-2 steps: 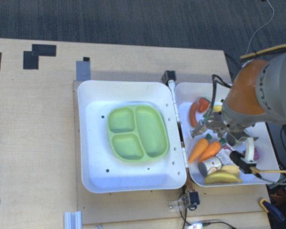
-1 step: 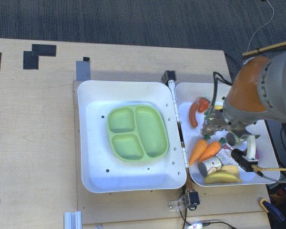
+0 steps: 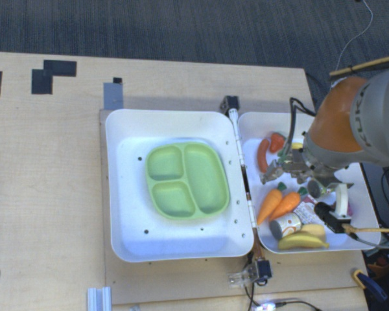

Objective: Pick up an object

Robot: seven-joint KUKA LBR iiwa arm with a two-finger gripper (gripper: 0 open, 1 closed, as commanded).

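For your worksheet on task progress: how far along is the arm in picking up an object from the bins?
Done: the gripper is down in the right bin, above the carrots. In hand: nothing visibly between its fingers. Left: grasping and lifting; carrots, banana and red pepper lie in that bin.

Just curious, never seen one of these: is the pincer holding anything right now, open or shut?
Pincer: low in the right bin over the carrots; open or shut cannot be told, nor any hold.

Left bin (image 3: 117, 193): you see a divided tray (image 3: 187, 180) at its centre | right bin (image 3: 251, 135): carrots (image 3: 277, 204) lie left of a can (image 3: 290, 225), with a banana (image 3: 303, 240) at the front.
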